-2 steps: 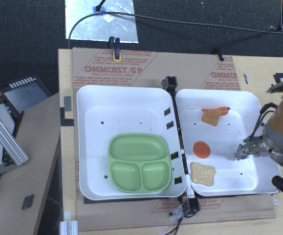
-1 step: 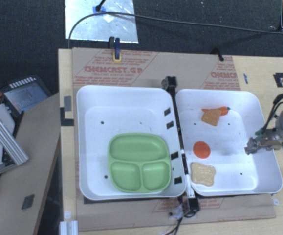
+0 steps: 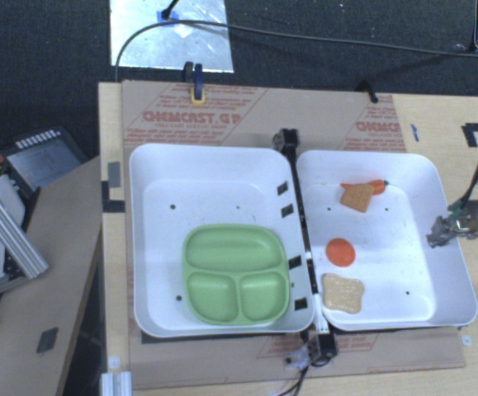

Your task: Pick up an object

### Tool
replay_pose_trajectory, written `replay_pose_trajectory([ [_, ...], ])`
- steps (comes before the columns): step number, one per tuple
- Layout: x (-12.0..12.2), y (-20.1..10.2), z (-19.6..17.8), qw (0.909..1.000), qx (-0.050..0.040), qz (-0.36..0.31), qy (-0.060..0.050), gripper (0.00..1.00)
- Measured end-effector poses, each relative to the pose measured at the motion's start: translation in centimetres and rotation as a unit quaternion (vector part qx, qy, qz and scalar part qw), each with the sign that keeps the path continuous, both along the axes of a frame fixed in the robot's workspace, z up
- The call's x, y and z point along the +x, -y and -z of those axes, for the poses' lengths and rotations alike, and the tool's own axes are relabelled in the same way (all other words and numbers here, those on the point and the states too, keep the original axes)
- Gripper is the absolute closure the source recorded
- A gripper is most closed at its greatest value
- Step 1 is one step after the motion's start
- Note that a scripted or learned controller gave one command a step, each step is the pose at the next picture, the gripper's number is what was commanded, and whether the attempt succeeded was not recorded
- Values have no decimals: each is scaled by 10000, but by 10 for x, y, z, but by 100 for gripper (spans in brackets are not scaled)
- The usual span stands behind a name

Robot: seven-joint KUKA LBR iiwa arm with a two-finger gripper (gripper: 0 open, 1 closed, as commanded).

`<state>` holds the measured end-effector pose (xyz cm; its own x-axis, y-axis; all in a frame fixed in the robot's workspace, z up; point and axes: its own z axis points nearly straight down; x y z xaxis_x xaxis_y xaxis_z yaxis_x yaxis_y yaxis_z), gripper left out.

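Note:
The right bin (image 3: pixel 420 180) holds three food pieces. A tan toast-like piece (image 3: pixel 357 196) lies near the back with a small orange carrot-like bit (image 3: pixel 376 186) touching its far side. An orange-red round slice (image 3: pixel 341 252) sits mid-bin. A pale bread-like slab (image 3: pixel 343 293) lies near the front left corner. The gripper (image 3: pixel 438 234) hangs at the bin's right rim, well right of all the pieces, with nothing seen in it.
The left bin (image 3: pixel 156 188) holds a green divided plate (image 3: pixel 235 272). A black divider with clips (image 3: pixel 299 238) runs between the bins. Cables cross the dark floor behind. A grey rail and a device (image 3: pixel 44 159) stand at the far left.

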<state>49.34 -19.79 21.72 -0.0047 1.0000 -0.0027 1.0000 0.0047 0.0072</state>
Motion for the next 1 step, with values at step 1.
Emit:
replay_pose_trajectory([
  [1, 1, 0, -18, 10000, 6, -1, -16, 100],
])
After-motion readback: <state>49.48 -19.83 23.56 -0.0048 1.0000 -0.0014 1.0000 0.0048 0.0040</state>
